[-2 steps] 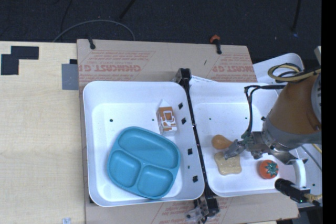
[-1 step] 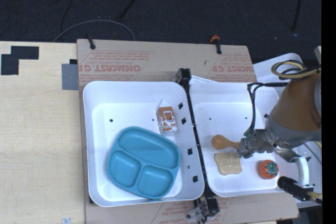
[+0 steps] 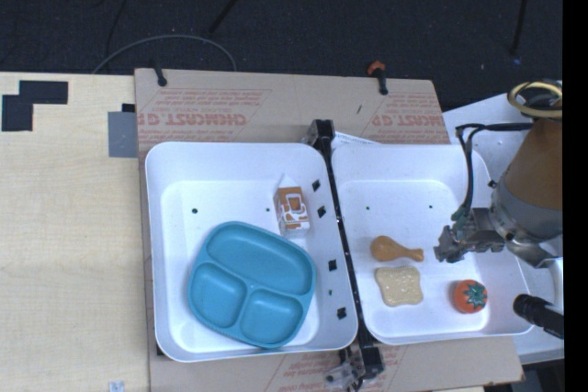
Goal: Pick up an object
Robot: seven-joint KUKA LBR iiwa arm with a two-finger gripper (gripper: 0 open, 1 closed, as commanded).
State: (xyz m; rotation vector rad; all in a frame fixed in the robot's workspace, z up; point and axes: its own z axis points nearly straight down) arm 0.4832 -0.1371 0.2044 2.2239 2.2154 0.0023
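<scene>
In the right bin (image 3: 404,188) lie a tan chicken drumstick (image 3: 395,248), a pale slice of bread (image 3: 400,285) just below it, and a red tomato (image 3: 469,296) near the front right corner. My gripper (image 3: 457,243) hangs at the bin's right side, above and a little left of the tomato and to the right of the drumstick. Nothing shows between its fingers. The left bin (image 3: 184,174) holds a blue divided plate (image 3: 251,284) and a small orange-and-white carton (image 3: 292,209) near its back right.
A black divider (image 3: 333,234) runs between the two bins. The bins rest on a cardboard sheet (image 3: 276,106) on the bench. The arm's orange band (image 3: 544,165) and cables stand over the right bin's right rim.
</scene>
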